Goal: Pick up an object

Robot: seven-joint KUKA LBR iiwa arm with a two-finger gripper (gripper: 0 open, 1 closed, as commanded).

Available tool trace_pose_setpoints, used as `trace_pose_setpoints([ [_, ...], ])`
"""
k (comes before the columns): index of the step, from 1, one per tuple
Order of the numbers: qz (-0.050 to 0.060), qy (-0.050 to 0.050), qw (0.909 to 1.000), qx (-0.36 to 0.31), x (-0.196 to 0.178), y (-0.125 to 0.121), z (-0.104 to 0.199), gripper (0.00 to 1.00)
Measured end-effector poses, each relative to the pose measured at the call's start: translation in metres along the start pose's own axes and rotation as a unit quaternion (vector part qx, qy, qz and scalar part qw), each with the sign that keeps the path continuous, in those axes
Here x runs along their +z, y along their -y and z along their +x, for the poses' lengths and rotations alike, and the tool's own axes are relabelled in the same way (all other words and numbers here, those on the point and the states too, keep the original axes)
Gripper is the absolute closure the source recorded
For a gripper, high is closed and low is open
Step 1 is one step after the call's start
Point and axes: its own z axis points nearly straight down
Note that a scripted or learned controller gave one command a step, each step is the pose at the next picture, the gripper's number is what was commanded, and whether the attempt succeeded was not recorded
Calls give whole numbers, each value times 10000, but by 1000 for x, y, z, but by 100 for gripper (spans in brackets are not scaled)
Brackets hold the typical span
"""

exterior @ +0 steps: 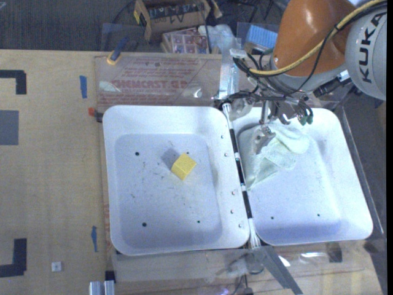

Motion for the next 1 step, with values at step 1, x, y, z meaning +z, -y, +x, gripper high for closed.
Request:
trace_pose_setpoints([
  [1,-4,0,9702,-2423,11,-39,-3,0],
])
